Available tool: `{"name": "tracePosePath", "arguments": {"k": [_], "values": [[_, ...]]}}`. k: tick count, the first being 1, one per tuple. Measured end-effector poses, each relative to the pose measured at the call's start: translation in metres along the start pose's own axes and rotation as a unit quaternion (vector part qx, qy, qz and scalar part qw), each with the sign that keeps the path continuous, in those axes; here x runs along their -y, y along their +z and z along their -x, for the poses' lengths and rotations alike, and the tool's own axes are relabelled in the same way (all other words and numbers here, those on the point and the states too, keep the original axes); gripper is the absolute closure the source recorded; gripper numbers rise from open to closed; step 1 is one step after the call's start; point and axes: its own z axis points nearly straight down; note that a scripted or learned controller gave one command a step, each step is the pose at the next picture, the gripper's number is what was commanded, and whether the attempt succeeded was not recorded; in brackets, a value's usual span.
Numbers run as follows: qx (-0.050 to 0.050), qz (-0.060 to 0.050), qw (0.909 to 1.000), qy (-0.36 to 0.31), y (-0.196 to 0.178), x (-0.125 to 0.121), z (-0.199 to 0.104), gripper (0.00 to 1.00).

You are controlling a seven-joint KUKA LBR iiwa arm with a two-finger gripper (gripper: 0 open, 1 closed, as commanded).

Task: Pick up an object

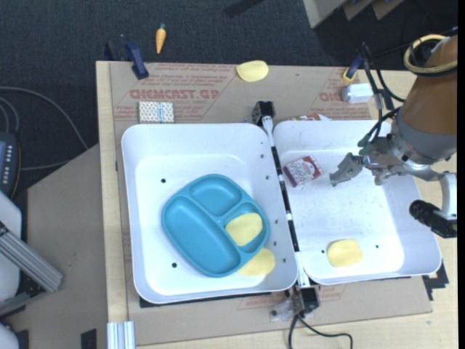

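My gripper (pixel 363 174) hangs over the upper middle of the right bin (pixel 414 264). Its two grey fingers are spread apart, so it is open with nothing between them. A small red and white packet (pixel 302 170) lies just to the left of the left fingertip (pixel 343 174), apart from it. Near the front of the same bin rests a yellow lump (pixel 344 252), well below the gripper.
The left bin (pixel 145 166) holds a blue divided plate (pixel 207 227) with a yellow piece (pixel 245 227) in one compartment; another yellow piece (pixel 259 263) lies at the plate's front edge. On the bench behind sit a yellow lump (pixel 252 70), a patterned block (pixel 156 111) and a blue clip (pixel 136 60).
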Motion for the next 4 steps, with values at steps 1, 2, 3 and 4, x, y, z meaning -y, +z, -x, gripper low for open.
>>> {"name": "tracePosePath", "arguments": {"k": [1, 2, 3, 4], "values": [[0.000, -0.001, 1.0000, 0.000, 0.086, -0.020, -0.004, 0.00], [0.000, 0.000, 1.0000, 0.000, 0.136, -0.059, 0.007, 0.00], [0.000, 0.000, 1.0000, -0.001, 0.112, -0.131, 0.026, 0.00], [0.001, 0.003, 1.0000, 0.000, 0.131, -0.133, -0.015, 0.00]]}}
